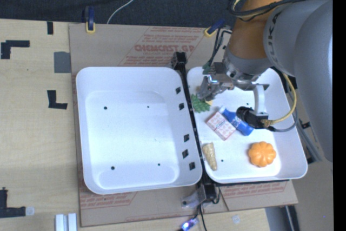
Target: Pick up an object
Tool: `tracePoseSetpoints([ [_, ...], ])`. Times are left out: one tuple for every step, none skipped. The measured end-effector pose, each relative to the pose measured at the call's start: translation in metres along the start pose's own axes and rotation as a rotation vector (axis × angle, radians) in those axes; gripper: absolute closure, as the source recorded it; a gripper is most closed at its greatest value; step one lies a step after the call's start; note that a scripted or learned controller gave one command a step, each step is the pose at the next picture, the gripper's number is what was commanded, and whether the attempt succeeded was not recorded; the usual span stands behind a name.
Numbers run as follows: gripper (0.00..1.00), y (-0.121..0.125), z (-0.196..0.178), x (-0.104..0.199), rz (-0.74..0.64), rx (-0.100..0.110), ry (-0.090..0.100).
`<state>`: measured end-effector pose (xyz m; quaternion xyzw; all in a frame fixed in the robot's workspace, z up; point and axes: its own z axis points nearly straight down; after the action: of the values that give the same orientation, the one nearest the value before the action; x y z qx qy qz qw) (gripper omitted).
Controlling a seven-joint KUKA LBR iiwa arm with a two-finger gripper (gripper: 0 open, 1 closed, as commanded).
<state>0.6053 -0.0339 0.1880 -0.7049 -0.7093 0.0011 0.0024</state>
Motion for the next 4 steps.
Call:
tracePoseSetpoints([
  [1.00,-0.052,0.004,-0.061,0.012,0.000,-0.005],
  [1.00,-0.050,-0.005,-0.056,0.004,-0.003,-0.002],
  [1.00,-0.060,-0.073,0.014,-0.003,-0.009,0.001],
  [1.00,-0.060,-0.078,0.011,0.002,-0.002,-0.001],
])
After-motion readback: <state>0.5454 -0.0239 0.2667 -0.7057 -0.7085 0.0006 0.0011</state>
